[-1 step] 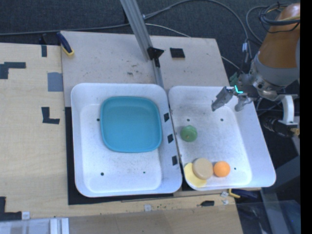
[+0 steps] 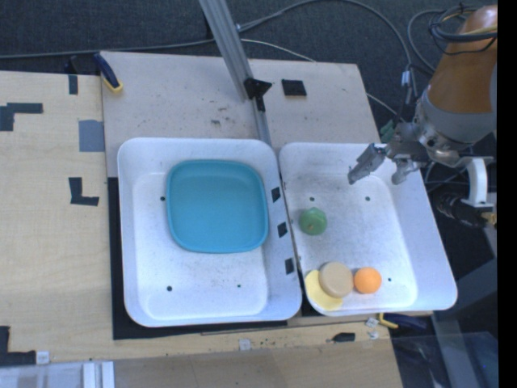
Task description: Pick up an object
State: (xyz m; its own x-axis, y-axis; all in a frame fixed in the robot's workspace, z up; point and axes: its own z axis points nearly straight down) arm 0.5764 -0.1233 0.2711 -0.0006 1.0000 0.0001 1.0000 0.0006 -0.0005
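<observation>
Hand (image 2: 380, 168) spread open (fingers apart), arm angled leftward.

Robotics lab: taped bench (image 2: 48, 217), loose cables (image 2: 323, 10).

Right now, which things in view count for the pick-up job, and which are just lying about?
For the job:
- gripper, jaws open, above the right bin
- green ball
- orange ball
- tan disc on a yellow piece

Lying about:
- blue plate in the left bin
- clamp
- cables
</observation>
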